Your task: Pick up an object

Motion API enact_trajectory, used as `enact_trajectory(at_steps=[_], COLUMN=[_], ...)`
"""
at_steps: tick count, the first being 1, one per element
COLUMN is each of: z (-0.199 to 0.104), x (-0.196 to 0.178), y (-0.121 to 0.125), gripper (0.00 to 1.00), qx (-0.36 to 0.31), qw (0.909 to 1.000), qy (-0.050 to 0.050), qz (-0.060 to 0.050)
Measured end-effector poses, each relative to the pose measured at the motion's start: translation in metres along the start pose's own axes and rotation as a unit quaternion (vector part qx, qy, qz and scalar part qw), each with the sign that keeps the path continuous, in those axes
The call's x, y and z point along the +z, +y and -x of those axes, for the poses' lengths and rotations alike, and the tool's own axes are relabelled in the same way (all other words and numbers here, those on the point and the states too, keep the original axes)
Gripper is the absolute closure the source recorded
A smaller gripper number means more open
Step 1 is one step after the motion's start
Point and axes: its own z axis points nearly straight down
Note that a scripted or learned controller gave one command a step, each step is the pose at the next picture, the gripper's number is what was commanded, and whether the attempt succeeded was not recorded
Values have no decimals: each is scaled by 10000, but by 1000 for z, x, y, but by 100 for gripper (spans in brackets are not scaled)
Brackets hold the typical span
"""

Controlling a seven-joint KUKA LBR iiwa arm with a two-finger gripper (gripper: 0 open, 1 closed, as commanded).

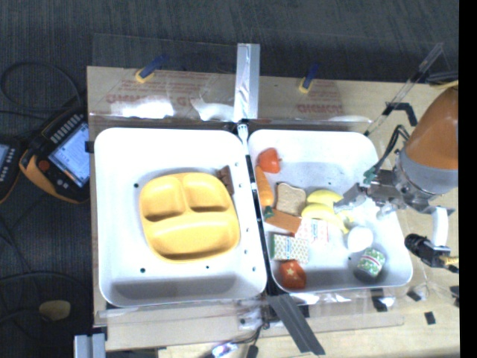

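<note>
Fingers (350, 198) blurred, spread unclear, tips near banana (322, 203).

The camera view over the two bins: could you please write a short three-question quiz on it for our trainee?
1. True or false: the yellow tray lies in the right bin.
2. Which item lies nearest the right bin's front right corner: A) green can B) carrot C) bread slice?
3. Fill in: the end effector is above the ____ bin.

Key: 1 false (left bin); 2 A; 3 right.
</note>
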Motion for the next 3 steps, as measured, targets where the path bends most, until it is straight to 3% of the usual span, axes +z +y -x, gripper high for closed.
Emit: enact_trajectory(at_steps=[1,2,3], z=[-37,-38,-113], x=[75,66,-14], y=[34,34,51], gripper=[0,100,100], qx=[-1087,-1089,-101], qw=[9941,9941,9999], qy=[6,17,-6], qz=[23,14,-2])
